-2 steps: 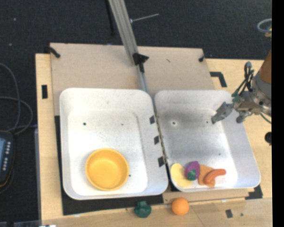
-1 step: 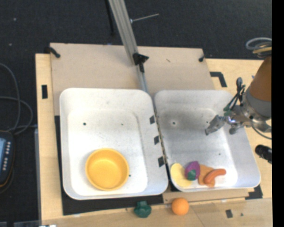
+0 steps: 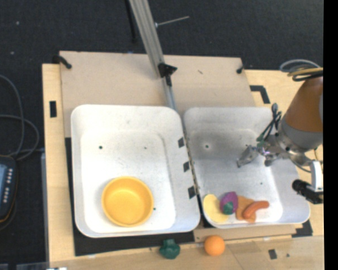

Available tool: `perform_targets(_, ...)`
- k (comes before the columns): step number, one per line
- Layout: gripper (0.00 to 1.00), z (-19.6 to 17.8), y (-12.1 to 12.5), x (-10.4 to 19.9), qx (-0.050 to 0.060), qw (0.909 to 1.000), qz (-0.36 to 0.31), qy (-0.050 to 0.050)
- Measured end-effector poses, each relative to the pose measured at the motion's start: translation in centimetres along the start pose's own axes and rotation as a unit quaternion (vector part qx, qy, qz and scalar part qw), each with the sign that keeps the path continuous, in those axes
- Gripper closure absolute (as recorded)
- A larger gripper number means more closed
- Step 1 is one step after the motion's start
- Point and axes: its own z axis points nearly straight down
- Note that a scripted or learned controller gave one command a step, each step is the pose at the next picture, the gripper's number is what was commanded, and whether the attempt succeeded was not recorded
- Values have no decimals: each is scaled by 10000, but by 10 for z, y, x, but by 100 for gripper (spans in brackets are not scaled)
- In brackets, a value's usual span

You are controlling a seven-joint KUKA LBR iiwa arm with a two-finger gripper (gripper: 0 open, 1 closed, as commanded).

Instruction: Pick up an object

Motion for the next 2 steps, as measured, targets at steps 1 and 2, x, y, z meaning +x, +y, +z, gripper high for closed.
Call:
perform_targets(1,100,-15,2,-1,-44,10000,22,-3)
perform_targets(2,100,-74,5,-12,-58,10000,18,-12)
